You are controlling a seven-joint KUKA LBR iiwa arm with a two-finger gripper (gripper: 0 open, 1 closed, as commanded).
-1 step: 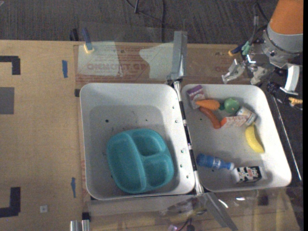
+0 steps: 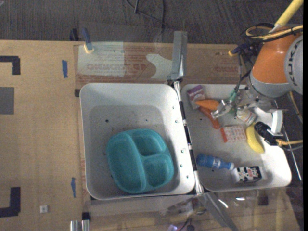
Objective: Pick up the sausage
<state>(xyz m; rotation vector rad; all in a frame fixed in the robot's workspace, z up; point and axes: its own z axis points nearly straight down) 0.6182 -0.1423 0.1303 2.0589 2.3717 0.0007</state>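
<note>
From above, the gripper [image 2: 226, 110] hangs low in the right bin [image 2: 284, 174], its metal tips just beside a thin orange-red stick, probably the sausage [image 2: 215, 118], lying next to a carrot [image 2: 208, 103]. Whether the claw is spread or closed, I cannot tell; the pick looks not yet done.

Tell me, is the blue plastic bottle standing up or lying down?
Lying down. The blue plastic bottle rests on its side on the floor of the right white bin, beside a small black-and-white carton.
</note>
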